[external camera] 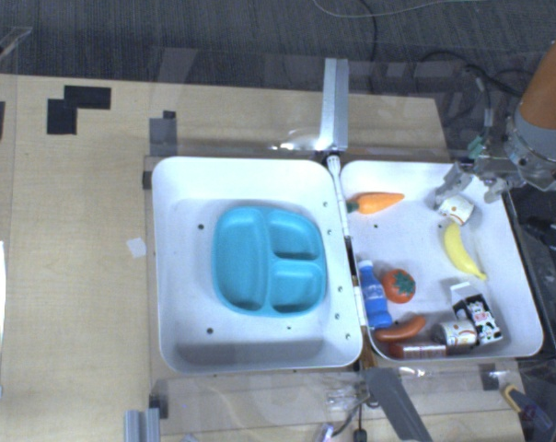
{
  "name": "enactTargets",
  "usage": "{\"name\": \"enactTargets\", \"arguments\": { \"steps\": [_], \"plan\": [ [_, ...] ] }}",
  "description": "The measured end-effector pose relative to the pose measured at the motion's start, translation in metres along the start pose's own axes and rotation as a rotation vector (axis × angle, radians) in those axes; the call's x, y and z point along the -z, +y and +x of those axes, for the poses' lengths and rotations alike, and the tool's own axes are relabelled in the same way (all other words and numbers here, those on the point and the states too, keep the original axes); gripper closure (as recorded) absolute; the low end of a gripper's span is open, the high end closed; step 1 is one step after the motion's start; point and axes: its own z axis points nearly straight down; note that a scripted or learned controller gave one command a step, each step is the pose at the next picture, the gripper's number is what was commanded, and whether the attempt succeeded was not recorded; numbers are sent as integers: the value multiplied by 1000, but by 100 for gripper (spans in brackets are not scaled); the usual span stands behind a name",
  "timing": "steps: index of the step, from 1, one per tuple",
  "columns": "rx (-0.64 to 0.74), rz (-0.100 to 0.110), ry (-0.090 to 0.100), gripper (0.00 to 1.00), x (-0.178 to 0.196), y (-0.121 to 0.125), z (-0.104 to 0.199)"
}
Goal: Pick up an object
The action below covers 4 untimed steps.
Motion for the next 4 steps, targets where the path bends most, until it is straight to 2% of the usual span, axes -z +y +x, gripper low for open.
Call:
{"name": "enactTargets", "arguments": {
  "steps": [1,2,3,4],
  "plan": [
    [85,-15,-6,0,-102,-62,-2],
    [87,-18,-7,100,-91,-61,-1],
    [198,-4,-2,100,40,-116,25],
    [7,2,0,100,-37,-132,15]
  ]
}}
